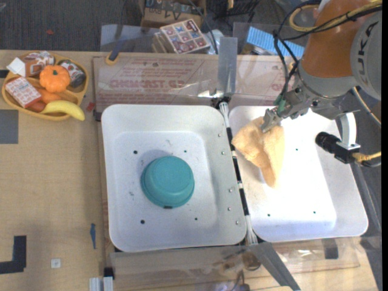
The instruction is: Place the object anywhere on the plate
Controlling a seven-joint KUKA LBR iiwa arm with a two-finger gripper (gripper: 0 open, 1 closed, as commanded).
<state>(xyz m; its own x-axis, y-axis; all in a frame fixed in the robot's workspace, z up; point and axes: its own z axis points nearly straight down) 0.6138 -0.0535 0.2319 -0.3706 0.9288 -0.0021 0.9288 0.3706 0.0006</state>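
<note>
Nearest the camera, along the bottom of the camera view, runs the front edge of the bench [54, 223], brown and bare apart from a few small marks. Just above it sit the two white bins side by side, touching along their inner rims.

At the middle of the left bin [121, 132] rests the teal plate [168, 181], a round dish that looks turned rim-down, though that is hard to tell for sure. It lies slightly toward six o'clock of the bin's centre, alone on the bin floor.

Over in the right bin [315, 217], the object [262, 148] is a pale yellow, crumpled cloth-like piece. It hangs in a drooping fold at about ten o'clock of that bin, close to the rim shared with the left bin, well apart from the plate.

From two o'clock in the view, the grey arm [339, 47] with its orange band reaches down, and the gripper [271, 122] meets the object at its top corner. The fingers pinch that corner: the cloth's upper tip sits between them, and the rest trails away toward six o'clock beneath the jaws, its lower end near or on the bin floor.

At ten o'clock of the whole view, off the bins, a yellow bowl [42, 90] holds toy food, with an orange pumpkin [54, 77] and a banana [65, 108] at its edge. Behind the bins, at twelve o'clock, lies a flat cardboard sheet [157, 83].
</note>
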